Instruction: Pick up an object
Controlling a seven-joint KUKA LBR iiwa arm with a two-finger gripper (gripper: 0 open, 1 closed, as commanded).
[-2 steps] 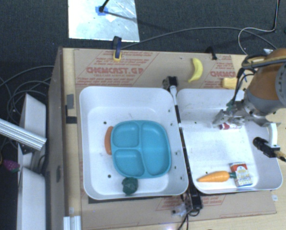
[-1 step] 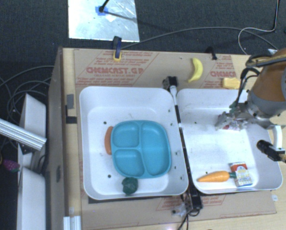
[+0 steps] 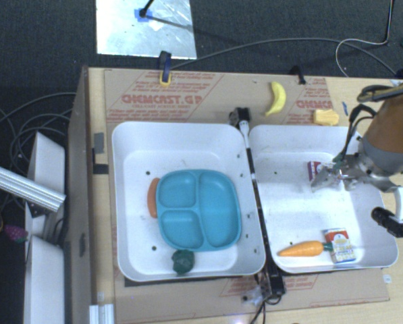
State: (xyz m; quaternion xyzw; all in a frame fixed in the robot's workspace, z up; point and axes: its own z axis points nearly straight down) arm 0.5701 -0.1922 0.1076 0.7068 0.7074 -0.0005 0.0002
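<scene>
Hovering low over the right bin [image 3: 373,201], my gripper [image 3: 325,175] sits by a small red-and-white object [image 3: 314,169] near the back wall; whether that object is touching me or just beside me, I cannot tell, and I cannot tell how my grip is set either. My guess is I'm here because this piece lies apart from the rest, easy to reach. Near the front wall lie a smooth, tapered carrot [image 3: 301,250] and, just beside it, a flat printed carton [image 3: 341,244]. In the left bin [image 3: 130,181] a glossy blue divided plate [image 3: 198,208] covers the middle, an orange sausage [image 3: 151,197] tucked against its left edge, a dark green lump [image 3: 183,261] at its front. A curved banana [image 3: 277,98] lies on the counter [image 3: 208,93] behind.
</scene>
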